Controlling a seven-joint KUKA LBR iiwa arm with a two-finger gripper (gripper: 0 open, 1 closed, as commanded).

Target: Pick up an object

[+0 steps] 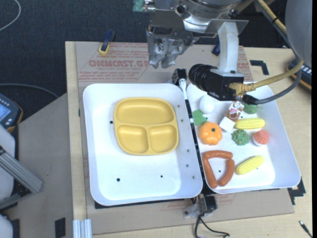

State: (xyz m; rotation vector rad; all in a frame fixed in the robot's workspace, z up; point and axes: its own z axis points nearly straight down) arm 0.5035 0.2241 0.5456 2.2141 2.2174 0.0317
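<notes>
Dark carpet surrounds a brown tabletop printed with red lettering, which carries two shallow white bins side by side. The left bin holds a yellow tray with three compartments. The right bin holds toy food: an orange pumpkin, a white egg, two yellow corn cobs, a green broccoli, a bent pair of sausages and a pink-and-white piece. A blue and yellow clamp sits at the far edge. The hand hangs above the far rim of the left bin, well apart from the food to its right. Its metal fingers are blurred together, so I cannot tell how far open they are; nothing is seen between them.
</notes>
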